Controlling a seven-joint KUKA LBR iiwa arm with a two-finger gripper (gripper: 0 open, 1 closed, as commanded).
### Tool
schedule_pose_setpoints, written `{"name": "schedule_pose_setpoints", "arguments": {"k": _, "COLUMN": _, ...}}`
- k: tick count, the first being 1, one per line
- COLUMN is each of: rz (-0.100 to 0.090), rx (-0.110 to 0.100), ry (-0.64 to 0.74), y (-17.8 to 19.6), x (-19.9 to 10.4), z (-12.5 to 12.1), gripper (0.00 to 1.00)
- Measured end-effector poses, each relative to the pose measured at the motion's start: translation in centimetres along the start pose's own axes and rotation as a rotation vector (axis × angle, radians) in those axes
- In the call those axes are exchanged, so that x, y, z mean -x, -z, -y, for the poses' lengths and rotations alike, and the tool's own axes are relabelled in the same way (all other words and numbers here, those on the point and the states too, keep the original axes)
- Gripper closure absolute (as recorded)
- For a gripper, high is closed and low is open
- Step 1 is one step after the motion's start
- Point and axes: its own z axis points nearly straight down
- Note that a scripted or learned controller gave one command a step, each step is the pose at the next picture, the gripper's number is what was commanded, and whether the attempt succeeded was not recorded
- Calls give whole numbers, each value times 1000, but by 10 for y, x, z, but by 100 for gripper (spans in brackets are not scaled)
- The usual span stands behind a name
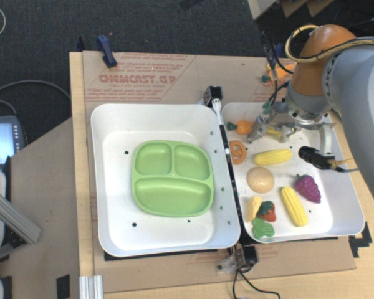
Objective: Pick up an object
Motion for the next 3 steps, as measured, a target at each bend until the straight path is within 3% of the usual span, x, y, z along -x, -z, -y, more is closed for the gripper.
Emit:
{"name": "schedule_pose_setpoints", "arguments": {"k": 1, "rz": -4, "rx": 33, "ry": -14, "y": 11, "x": 61, "z": 92, "gripper": 0}}
{"name": "schedule_pose_setpoints", "arguments": {"k": 2, "rz": 0, "rx": 47, "ry": -3, "y": 3, "x": 77, "z": 31, "gripper": 0}}
{"name": "schedule_pose_setpoints", "arguments": {"k": 3, "rz": -5, "rx": 37, "ry": -6, "y": 2, "x": 86, "z": 66, "gripper": 0}}
